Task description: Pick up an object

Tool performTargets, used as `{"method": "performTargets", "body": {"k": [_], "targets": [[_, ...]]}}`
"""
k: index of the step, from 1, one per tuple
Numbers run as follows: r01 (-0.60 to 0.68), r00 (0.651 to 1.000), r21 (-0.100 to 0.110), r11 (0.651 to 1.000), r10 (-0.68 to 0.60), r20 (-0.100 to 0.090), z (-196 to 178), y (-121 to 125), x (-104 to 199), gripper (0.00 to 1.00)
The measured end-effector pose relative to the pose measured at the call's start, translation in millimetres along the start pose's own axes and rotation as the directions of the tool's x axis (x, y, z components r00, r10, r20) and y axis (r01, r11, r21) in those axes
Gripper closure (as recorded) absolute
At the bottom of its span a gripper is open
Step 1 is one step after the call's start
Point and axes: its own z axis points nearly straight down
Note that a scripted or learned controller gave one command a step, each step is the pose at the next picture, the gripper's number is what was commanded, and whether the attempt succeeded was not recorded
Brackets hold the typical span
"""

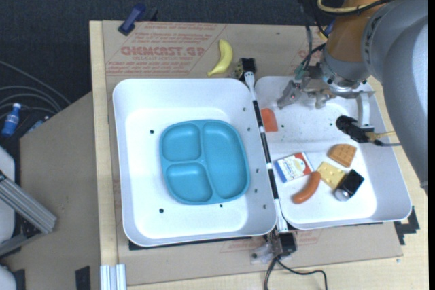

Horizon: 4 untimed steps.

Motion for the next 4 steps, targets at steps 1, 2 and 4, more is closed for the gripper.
{"method": "performTargets", "body": {"k": [1, 2, 4], "targets": [[-0.003, 1.0, 0.005, 1.0, 0.003, -0.003, 11.0, -93.2, 16.8, 0.0], [-0.004, 1.0, 0.004, 1.0, 0.004, -0.003, 0.7, -92.6, 16.8, 1.0], [-0.002, 1.0, 0.003, 1.0, 0.002, -0.002, 10.3, -30.8, 16.6, 0.0]]}}
